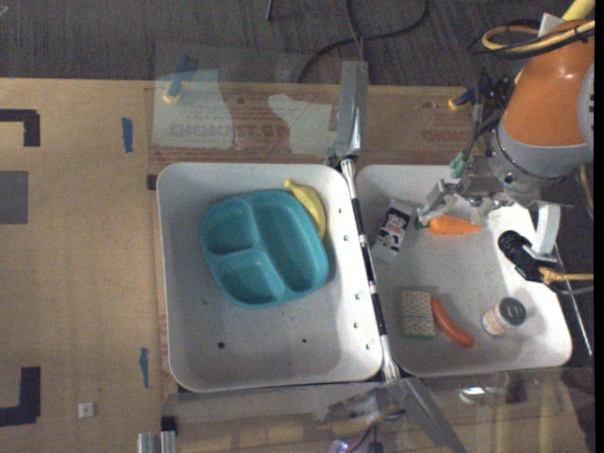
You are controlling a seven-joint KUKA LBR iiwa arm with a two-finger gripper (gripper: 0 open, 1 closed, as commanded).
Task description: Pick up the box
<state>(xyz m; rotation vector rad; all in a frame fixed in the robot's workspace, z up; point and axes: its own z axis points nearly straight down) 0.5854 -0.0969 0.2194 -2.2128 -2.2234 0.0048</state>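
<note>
floor: dark grey carpet | bench: light wood, black tape marks

Arm bent low, end effector pointing left.

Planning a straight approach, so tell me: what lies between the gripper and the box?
Only bare white bin floor, as the camera view shows. The gripper sits just right of the box; the carrot lies farther right.

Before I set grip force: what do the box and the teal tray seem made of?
The box looks like printed cardboard, matte, with flat faces and black-and-white graphics, though it is too small to be sure. The teal tray looks like moulded plastic, smooth with a soft sheen and rounded compartments.
</note>
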